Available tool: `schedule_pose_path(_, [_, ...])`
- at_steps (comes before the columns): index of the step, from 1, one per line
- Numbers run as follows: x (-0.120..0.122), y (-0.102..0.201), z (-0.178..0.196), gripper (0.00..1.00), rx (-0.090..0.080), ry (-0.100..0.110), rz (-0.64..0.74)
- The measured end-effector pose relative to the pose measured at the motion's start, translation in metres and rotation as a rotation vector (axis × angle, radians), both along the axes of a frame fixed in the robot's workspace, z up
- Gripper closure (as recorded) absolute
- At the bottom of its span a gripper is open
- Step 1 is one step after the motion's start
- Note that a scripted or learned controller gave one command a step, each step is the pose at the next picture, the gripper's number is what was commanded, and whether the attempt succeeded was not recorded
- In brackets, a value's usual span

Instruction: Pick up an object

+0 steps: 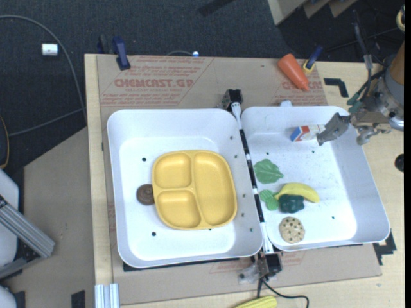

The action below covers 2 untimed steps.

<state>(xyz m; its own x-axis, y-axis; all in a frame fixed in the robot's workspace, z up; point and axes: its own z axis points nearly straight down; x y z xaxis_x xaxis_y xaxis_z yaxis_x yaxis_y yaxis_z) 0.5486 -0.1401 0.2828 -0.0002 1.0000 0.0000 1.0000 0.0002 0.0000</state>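
**Small carton lying just off the tool's tip**

Small carton (300, 133), red, white and blue, is lying flat in the right bin (359, 191), just beside the tool (338, 128) on its far-from-arm side. The tool is hanging low over the bin, and whether it is spread or closed I cannot tell (no object is showing in it). The carton is looking light, stiff and boxy, probably smooth enough to slide on the white floor; pinching across its short flat sides seems safest. The banana (299, 192) and cookie (292, 229) are sitting well apart from the tool.
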Motion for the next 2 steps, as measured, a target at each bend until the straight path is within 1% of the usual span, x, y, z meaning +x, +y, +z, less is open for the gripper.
schedule_pose_path(1, [-0.066, 0.018, -0.103, 0.0, 0.001, 0.003, -0.001])
schedule_pose_path(2, [-0.035, 0.025, -0.194, 0.0, 0.0, -0.008, 0.0])
